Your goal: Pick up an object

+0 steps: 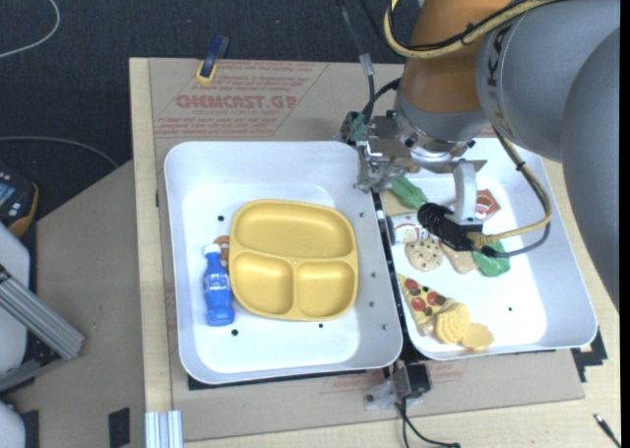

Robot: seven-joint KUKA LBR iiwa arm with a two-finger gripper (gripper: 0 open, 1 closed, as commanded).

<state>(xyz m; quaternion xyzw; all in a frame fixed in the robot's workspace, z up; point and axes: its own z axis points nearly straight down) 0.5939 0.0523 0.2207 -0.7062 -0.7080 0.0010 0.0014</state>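
My gripper (417, 180) hangs over the far left corner of the right bin (551, 269), open, with one finger by the divider between the bins and the other toward the bin's middle. A green toy piece (408, 187) lies in the gap below them; I cannot tell if they touch it. Just in front lie a round cookie (425, 255), a tan piece (459, 260), a green leafy piece (492, 262) and a red and white item (485, 205). A pizza slice (423, 294) and yellow crinkle chips (459, 325) sit near the front edge.
The left bin (187, 180) holds a yellow divided plate (293, 259) and a blue bottle (218, 287) lying beside it. A black hose (445, 224) loops from the wrist over the right bin. The arm's grey body covers the bin's far right.
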